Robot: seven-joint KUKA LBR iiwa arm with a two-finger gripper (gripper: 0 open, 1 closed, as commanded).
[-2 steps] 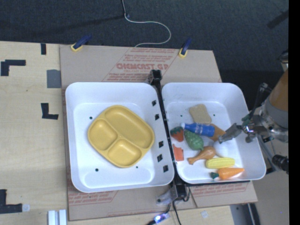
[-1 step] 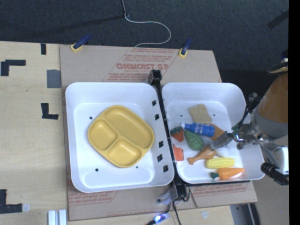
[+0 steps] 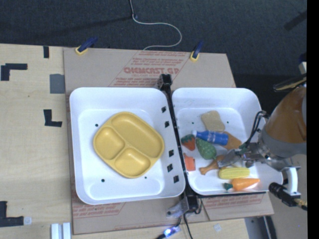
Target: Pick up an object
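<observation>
The right bin (image 3: 249, 99) holds several toy foods: a tan bread slice (image 3: 213, 119), a blue bottle (image 3: 212, 137), a green vegetable (image 3: 205, 149), a brown drumstick (image 3: 211, 167), a yellow corn cob (image 3: 234, 173) and an orange carrot (image 3: 244, 184). A red and green strawberry-like piece (image 3: 188, 142) and an orange-red piece (image 3: 189, 162) lie by the bin's left wall. My gripper (image 3: 233, 158) is low in the right bin, just above the corn and beside the drumstick's thick end. The arm's wrist hides part of the bin's right side.
The left bin (image 3: 84, 103) holds a yellow divided plate (image 3: 128, 144). A black divider with clips (image 3: 171, 133) runs between the bins. Both bins rest on a cardboard sheet (image 3: 149, 66) held by clamps. A white cable (image 3: 154, 29) lies behind it.
</observation>
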